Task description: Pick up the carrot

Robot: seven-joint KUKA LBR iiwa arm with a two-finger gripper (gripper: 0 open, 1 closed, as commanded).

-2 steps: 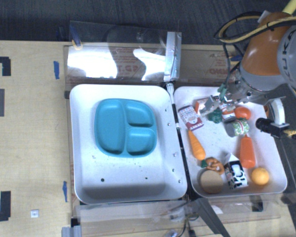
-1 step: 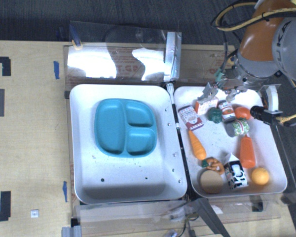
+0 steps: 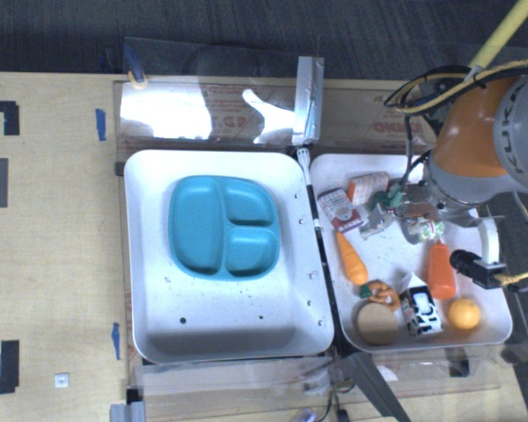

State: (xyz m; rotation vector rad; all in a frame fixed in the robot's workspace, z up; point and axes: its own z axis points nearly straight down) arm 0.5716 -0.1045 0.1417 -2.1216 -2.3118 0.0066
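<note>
Camera view: carrot [image 3: 351, 258] lies free on the floor of the right bin [image 3: 502, 328], near the left wall, slanted, not yet lifted. Claw [image 3: 396, 211] hangs above the bin's upper middle, up and right of the carrot; grip state: cannot tell. Grasp and lift remain. Clutter close by: wrappers [image 3: 337, 204], orange bottle [image 3: 441, 269], orange ball [image 3: 464, 313]. Left bin holds a blue tray [image 3: 222, 227].
</note>
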